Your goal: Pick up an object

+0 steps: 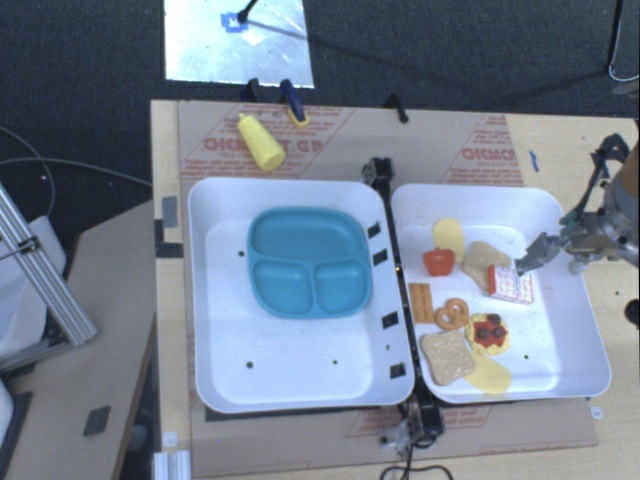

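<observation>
We see toy foods clustered in the right bin (pixel 575 368). A red tomato (pixel 438 262), pretzel (pixel 452 314) and bread slice (pixel 446 356) lie flat.

We are in a robot lab: a cardboard-topped bench (pixel 330 133) holds two white bins (pixel 225 268), with metal framing (pixel 45 278) and loose cables (pixel 60 173) nearby.

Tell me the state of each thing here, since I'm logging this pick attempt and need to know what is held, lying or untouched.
Gripper: over the right bin, by the carton; nothing seen held.
Red and white carton: lying in the right bin.
Blue divided tray: flat in the left bin, compartments bare.
Toast slice: lying flat.
Pretzel: lying flat.
Yellow bottle: on its side on the bench, outside the bins.
</observation>
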`<action>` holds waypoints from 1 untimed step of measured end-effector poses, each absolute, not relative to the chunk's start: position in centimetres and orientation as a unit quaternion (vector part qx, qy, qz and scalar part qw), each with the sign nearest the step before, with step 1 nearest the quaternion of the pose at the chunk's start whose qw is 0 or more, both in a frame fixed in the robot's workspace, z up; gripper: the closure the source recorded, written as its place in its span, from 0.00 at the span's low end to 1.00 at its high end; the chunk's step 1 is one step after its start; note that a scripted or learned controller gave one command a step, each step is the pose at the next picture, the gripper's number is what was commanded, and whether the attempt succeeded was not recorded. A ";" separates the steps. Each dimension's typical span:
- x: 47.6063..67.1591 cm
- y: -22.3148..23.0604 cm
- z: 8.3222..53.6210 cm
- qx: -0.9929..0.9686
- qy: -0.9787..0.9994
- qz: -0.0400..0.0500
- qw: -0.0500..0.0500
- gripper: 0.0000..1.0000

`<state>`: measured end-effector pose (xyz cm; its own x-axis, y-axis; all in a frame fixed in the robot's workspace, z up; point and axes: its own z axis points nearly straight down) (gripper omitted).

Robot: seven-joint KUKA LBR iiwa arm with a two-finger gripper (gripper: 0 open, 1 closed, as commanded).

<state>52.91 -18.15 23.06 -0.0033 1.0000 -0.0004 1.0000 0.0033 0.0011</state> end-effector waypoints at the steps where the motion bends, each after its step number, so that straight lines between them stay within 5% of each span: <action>1: 59.4 -11.7 13.3 0.703 0.711 0.001 0.000 0.00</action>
